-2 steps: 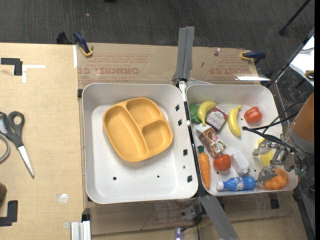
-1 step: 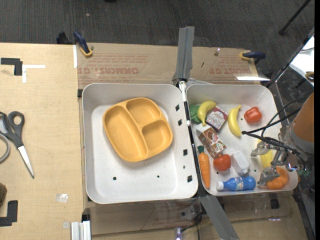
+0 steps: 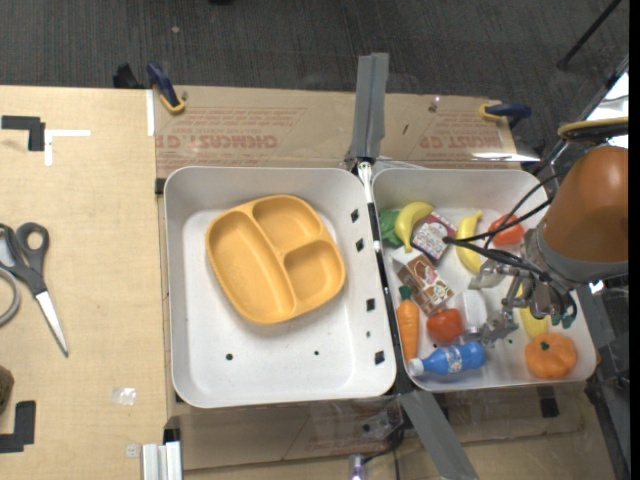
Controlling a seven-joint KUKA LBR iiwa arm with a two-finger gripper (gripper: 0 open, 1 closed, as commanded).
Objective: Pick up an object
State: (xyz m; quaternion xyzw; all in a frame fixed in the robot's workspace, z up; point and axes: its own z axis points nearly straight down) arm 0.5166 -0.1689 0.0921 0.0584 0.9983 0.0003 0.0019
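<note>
So the gripper (image 3: 512, 313) is down inside the right bin (image 3: 455, 173), toward that bin's right side, and honestly I can't tell if the fingers are spread or clamped, the metal bits and black cables blur together there. Nothing is visibly sitting between them.

Right around it: a small white piece (image 3: 473, 309) just to its left, a blue and white bottle (image 3: 450, 360) lying on its side below it near the bin's front edge, and an orange pumpkin (image 3: 551, 355) just beside it in the front right corner. A bit of yellow (image 3: 534, 321) peeks out next to the gripper, mostly hidden. A red tomato-looking thing (image 3: 444, 324) sits left of the white piece, with a carrot (image 3: 408, 329) standing along the bin's left wall. Above those is a brown snack packet (image 3: 426, 283), a red and white packet (image 3: 432, 236), a banana (image 3: 466, 243), and a lemon (image 3: 411, 219) on something green (image 3: 388, 225) toward the back left corner. A small orange-red item (image 3: 506, 233) lies under the cables near the back right.

The arm (image 3: 590, 213) comes in from the right, big orange band over the grey body.

The left bin (image 3: 190, 298) holds a yellow divided plate (image 3: 275, 257), tilted a bit, roughly in the middle toward the back.

Further out on the worktop (image 3: 80, 218), scissors (image 3: 35, 278) lie near the left edge, and there are blue clamps (image 3: 165, 86) on the cardboard behind the bins.
</note>
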